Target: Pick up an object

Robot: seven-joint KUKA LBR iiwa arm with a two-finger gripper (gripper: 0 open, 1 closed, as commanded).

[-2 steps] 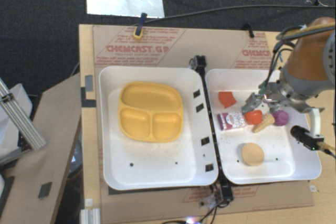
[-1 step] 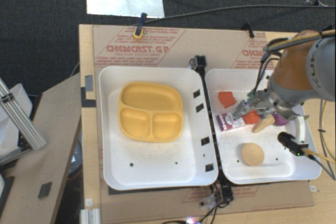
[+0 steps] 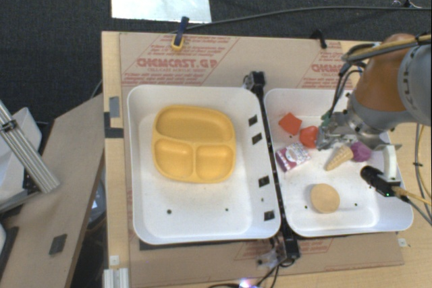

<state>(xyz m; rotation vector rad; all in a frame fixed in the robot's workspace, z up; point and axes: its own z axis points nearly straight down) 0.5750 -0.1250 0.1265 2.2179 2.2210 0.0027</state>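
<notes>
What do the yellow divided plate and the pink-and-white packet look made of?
The yellow divided plate is likely moulded plastic: smooth, dull sheen, one even colour, rounded compartment walls. The pink-and-white packet looks like thin printed film or foil, crinkled with bright glints, though it is too small to be sure.

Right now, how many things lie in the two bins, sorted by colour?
Yellow: 1, divided plate
Red: 2, block, lump
Pink: 1, packet
Tan: 2, cone, disc
Purple: 1, piece
Total: 7

Grey arm (image 3: 415,81) — orange band (image 3: 378,74), silvery gripper (image 3: 329,139), dark cables (image 3: 344,72).
</notes>
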